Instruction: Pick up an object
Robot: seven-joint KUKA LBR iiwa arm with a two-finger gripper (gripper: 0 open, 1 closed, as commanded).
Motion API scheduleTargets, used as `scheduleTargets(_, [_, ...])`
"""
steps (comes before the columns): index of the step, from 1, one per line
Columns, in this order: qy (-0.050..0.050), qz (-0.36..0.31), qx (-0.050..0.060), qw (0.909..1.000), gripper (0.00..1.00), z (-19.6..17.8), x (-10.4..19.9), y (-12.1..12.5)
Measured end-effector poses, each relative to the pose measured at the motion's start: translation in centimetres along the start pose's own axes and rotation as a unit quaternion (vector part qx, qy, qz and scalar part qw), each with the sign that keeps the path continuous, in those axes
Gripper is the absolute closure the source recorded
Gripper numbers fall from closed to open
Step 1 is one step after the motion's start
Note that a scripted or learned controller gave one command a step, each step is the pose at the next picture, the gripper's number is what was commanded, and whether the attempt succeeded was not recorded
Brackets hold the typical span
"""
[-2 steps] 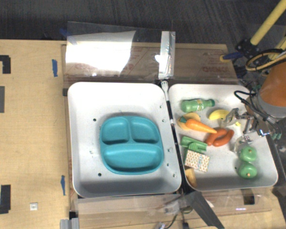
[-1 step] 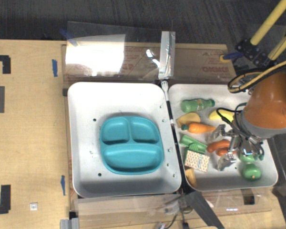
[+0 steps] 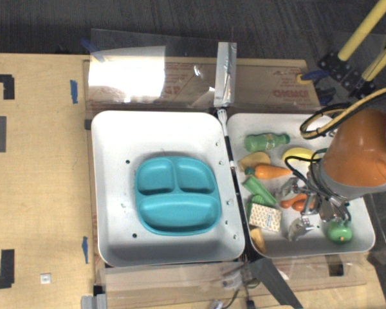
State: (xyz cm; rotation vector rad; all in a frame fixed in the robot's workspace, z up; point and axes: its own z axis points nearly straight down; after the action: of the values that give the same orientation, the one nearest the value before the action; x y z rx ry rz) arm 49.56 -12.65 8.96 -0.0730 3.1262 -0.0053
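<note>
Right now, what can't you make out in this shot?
- Tool, camera view: the arm's orange band covers most of it, so open or shut is unclear.
- Red item in the right bin: partly behind the tool.
- Yellow item: crossed by cables.
- Right bin's far side: covered by the arm.

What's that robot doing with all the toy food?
The robot arm is reaching down into the right bin, which is full of toy food, such as a carrot and a green bottle. Its gripper is low among the toys, trying to grab one. The left bin holds a blue divided plate.
</note>
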Motion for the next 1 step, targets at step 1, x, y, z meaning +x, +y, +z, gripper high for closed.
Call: scheduleTargets(1, [-0.006,-0.001,0.002,1.0000,1.00,-1.28,-0.44,0.03])
